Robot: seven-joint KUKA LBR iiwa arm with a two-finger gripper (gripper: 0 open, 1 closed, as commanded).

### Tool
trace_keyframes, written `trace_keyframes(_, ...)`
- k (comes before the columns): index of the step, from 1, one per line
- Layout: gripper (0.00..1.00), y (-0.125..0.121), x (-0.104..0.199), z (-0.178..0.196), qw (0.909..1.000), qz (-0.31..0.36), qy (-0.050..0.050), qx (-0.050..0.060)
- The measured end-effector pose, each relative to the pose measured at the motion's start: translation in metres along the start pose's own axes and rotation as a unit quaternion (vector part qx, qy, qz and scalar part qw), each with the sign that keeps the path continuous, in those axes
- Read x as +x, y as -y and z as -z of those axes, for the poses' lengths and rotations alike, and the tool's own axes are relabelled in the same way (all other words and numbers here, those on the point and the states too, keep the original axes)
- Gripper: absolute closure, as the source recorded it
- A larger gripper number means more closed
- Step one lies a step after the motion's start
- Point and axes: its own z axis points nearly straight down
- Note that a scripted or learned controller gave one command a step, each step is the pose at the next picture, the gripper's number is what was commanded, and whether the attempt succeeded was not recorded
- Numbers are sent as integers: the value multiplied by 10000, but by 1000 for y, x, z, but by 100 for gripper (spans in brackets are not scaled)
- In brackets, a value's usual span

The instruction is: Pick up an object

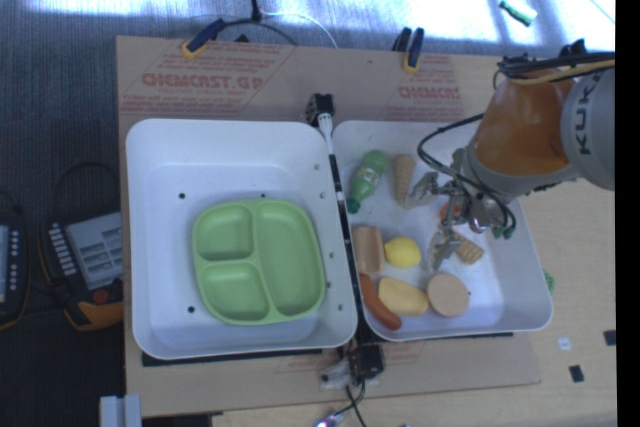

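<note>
The arm (540, 130) reaches over the right bin (520, 310). The gripper (450, 240) hangs low among the toy foods, just above a ridged biscuit (470, 251). Whether the fingers are wide or narrow cannot be told. Close by lie a lemon (402, 252), a potato (403, 296), a round disc (448, 295), a cone (403, 177) and a green bottle (366, 178). The left bin (160, 165) holds a green tray (258, 260).
</note>
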Motion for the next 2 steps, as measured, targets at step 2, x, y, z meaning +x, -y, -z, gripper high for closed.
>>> trace_keyframes(2, 0, 40, -11, 0, 9420, 3357, 5, -4)
